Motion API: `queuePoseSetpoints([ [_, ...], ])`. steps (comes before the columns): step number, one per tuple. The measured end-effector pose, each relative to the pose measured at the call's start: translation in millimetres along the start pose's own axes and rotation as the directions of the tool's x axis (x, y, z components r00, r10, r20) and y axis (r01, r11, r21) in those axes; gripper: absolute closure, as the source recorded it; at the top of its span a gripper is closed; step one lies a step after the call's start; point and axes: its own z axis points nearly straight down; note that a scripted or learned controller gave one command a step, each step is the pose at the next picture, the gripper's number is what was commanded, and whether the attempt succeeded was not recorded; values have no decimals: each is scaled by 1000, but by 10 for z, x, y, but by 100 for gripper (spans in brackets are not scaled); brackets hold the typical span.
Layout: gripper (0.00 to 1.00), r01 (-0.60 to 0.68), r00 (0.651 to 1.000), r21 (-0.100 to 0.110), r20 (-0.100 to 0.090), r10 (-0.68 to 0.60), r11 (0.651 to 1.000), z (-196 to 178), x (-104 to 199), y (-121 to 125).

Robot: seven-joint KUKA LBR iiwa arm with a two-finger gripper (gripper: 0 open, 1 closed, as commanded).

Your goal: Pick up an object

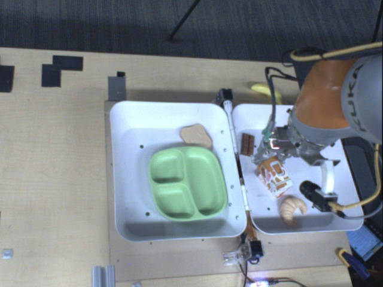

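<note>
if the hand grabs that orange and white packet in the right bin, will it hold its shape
Probably not. The crumpled orange and white packet looks like a thin wrapper, so it may crush or flex between the fingers. It seems light for its size and, lying flat on the right white bin, should slide rather than roll. Its glossy surface could slip from the hand.

Left bin [122, 178]: a divided tray [187, 183] in the middle — a flat slice [196, 136] just behind it.
Right bin [251, 119]: a small block [247, 143] near the left wall, a packet [273, 176] mid-bin, a croissant [292, 207] in front — the end effector [270, 148] above the packet.
</note>
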Motion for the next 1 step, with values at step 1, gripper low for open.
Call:
queuePoseSetpoints([
  [1, 100, -4, 1000, 0, 1, 4, 1000, -37, 146, -458],
])
